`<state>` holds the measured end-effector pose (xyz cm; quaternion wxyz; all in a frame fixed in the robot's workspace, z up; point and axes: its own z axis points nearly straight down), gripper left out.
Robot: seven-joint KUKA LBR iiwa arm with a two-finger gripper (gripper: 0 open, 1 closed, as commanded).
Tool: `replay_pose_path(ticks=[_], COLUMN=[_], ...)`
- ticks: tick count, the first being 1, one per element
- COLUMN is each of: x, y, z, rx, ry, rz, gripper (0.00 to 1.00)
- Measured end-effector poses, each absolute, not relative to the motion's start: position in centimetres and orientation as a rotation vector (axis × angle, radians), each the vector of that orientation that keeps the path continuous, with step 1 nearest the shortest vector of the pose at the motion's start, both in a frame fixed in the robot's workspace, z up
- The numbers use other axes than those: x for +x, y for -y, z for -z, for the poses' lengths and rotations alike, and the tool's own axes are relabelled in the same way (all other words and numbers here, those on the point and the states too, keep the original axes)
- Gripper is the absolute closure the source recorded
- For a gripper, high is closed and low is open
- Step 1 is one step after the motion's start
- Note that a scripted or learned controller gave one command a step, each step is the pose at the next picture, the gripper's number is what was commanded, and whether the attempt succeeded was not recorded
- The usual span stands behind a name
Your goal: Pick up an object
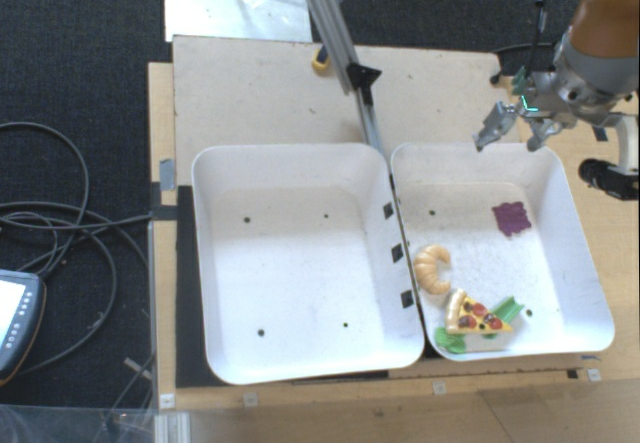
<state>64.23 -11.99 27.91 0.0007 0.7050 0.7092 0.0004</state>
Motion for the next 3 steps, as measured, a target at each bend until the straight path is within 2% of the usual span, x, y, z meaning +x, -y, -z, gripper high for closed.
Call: replay_pose_path(ticks=[2, 3], x=[65.1, 64.6], y=[11.7, 12.4], z=[-17.3, -11.5], rx=[2.222, 2.224], ry=[-2.226, -2.224], rz=[0.004, 0.004], gripper=[0.00, 0.00])
